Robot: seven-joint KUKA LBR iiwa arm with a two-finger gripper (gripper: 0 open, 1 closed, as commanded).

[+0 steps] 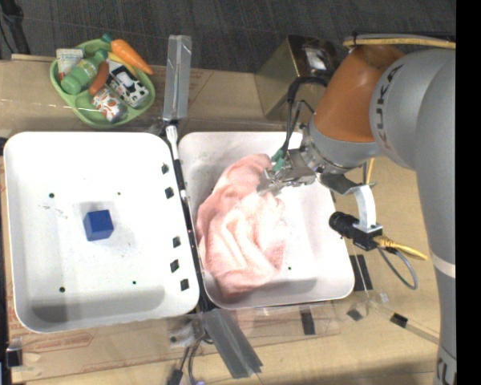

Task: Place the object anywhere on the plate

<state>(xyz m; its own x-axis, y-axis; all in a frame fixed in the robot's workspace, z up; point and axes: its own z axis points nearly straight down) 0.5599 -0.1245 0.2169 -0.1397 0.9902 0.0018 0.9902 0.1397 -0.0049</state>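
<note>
The arm [385, 111] is reaching in from the right over the right bin [329, 271], with the gripper [277, 175] sitting low at the upper edge of a crumpled pink cloth [240, 231]. The gripper is touching the cloth's top fold; how far the fingers are standing apart cannot be told, since the wrist is covering them, and no grasp is showing. The cloth is lying bunched across the middle and left of the right bin. A blue cube [99, 224] is resting alone in the left bin [32, 295], well apart from the gripper. A green bowl [68, 99] of toy food is sitting on the tabletop [224, 95] behind the left bin.
</note>
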